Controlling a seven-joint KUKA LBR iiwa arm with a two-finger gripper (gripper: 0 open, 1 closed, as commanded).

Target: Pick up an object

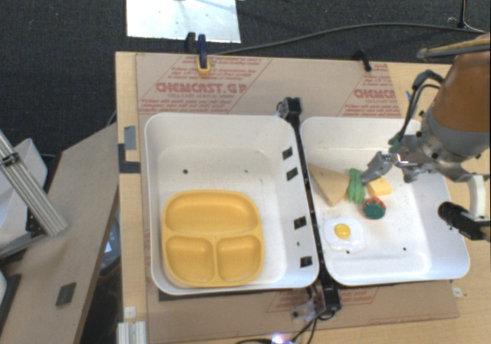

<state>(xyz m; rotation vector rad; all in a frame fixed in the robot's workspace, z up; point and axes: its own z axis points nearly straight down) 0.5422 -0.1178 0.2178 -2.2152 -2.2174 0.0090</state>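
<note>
A fried egg (pixel 342 233) is seen nearest in the right bin (pixel 430 262). Farther back, a green object (pixel 355 186) lies just beside the hand (pixel 377 168), left of it; whether anything is gripped cannot be told.
</note>
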